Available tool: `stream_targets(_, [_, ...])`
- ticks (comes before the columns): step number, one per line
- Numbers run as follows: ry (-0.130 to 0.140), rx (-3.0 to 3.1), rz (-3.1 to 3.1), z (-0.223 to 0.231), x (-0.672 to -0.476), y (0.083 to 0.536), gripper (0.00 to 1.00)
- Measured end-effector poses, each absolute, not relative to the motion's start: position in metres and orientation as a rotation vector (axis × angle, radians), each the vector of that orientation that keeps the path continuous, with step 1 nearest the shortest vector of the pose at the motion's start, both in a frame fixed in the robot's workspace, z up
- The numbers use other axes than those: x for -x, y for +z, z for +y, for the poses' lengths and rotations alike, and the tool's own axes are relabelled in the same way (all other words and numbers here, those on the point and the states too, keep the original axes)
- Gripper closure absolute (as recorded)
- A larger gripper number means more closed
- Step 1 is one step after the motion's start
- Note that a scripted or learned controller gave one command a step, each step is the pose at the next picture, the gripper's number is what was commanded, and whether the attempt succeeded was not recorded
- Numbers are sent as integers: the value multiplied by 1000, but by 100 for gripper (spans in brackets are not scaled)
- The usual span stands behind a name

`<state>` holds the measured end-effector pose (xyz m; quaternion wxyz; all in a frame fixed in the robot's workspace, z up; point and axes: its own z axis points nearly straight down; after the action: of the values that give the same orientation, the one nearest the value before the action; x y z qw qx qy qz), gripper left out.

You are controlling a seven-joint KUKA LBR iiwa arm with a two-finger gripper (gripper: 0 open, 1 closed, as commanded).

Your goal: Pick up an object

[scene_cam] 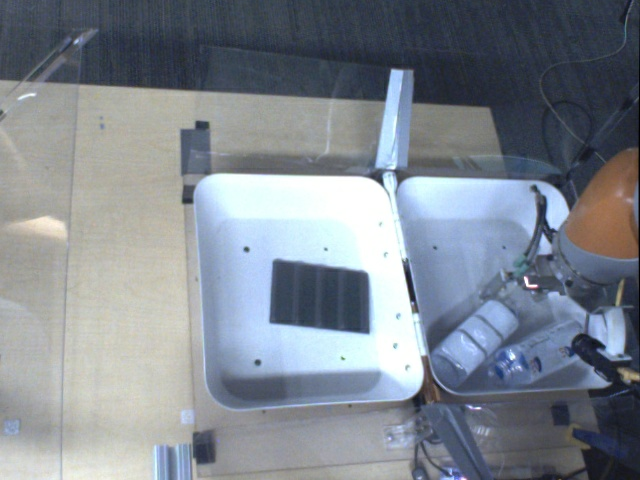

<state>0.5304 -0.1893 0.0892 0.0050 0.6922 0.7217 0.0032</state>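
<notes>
Claw (522, 280) low in right bin (450, 218), under the orange band; finger state can't tell, too small and blurred. White bottle (475, 335) lies tilted just below-left of claw, clear plastic bottle (530, 356) beside it below. Dark ribbed pad (320, 295) in left bin (230, 268), well left of claw.

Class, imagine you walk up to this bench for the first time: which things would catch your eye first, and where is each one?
Most striking is the dark ribbed mat lying flat in the middle of the left bin. Next, the arm's orange band at the right edge, above the right bin. Below it, a clear plastic bottle lies tilted near that bin's front wall, with another transparent item beside it.
</notes>
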Motion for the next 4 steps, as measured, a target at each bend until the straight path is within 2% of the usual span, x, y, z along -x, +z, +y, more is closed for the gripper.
stream_targets(1, [6,-2563,1811,-177,-542,145,0])
stream_targets(2, [19,-2500,1887,-87,-526,90,0])
stream_targets(3, [14,-2509,1877,-86,-593,88,0])
stream_targets(4, [4,-2185,2252,-100,-600,96,0])
